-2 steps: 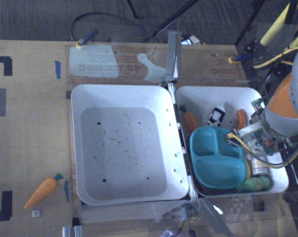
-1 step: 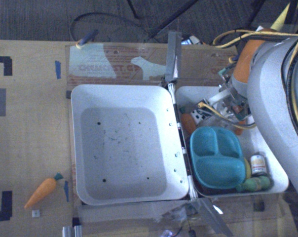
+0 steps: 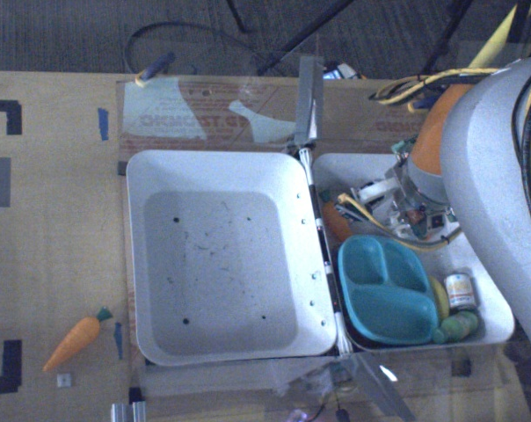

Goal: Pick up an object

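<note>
While the arm (image 3: 498, 165) leans in from the tabletop's right edge, its pincer (image 3: 412, 222) sits low over the far half of the right bin (image 3: 492, 299), likely because that is where the loose items are crowded. Cables and the wrist body hide its tips, so I cannot tell how it is set or whether anything is in it.

The right bin holds nearly everything. A teal divided plate (image 3: 386, 290) fills its near half, lying flat. An orange item (image 3: 336, 222) sits wedged against the bin's left wall, just beyond the plate. Along the bin's right side lie a yellow banana-like piece (image 3: 440, 297), a small jar (image 3: 460, 290) and a green lumpy item (image 3: 459, 325), all touching or nearly so. Any of these could serve as the object to pick; which one the pincer is aimed at is unclear.

The left bin (image 3: 151, 183) has only specks on its floor. A toy carrot (image 3: 72, 341) lies outside both bins, near the tabletop's near-left corner.
</note>
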Action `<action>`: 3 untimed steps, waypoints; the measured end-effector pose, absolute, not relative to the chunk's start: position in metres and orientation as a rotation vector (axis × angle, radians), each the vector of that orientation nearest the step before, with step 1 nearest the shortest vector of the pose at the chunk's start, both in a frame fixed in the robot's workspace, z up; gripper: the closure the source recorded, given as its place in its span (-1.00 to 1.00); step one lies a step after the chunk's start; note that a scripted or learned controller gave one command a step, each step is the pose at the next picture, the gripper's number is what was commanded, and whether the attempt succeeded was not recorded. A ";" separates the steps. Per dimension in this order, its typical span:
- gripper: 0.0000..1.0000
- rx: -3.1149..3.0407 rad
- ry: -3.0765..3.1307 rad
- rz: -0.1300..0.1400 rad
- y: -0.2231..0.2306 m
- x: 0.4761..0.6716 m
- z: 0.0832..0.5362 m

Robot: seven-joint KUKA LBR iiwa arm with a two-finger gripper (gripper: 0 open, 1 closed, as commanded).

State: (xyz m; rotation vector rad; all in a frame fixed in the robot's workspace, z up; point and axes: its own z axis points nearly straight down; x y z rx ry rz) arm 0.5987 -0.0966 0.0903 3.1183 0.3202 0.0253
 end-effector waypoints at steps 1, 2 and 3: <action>1.00 3.116 0.327 0.033 -0.096 0.601 0.102; 1.00 3.114 0.418 0.006 -0.101 0.522 0.088; -1.00 3.113 0.419 0.007 -0.101 0.522 0.087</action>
